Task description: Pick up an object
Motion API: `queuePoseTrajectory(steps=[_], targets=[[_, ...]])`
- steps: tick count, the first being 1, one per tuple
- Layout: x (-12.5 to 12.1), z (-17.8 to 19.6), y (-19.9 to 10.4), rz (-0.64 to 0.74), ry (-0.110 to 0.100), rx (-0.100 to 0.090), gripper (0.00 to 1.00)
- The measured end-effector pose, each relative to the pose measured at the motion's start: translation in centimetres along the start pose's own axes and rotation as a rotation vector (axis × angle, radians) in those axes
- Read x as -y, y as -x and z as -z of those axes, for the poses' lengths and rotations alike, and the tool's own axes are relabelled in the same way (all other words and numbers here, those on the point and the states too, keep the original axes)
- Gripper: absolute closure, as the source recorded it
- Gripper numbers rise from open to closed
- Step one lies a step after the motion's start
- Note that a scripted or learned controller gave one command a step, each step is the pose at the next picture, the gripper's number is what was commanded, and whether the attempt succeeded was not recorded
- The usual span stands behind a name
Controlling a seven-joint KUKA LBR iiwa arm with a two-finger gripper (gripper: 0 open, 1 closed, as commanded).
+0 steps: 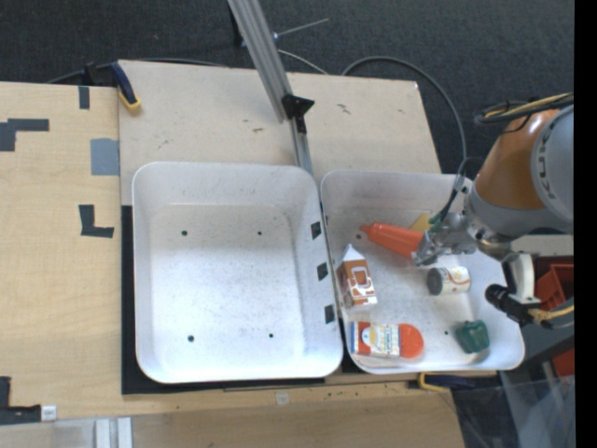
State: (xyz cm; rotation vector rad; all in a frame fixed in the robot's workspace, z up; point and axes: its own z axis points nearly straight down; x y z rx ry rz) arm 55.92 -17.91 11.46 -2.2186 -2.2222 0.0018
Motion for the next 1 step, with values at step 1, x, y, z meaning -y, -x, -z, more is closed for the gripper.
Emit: queuePoseTrajectory(steps=[1], targets=[[-0.02,4.21,-0.18,0.0,0.004,0.001,1.0]])
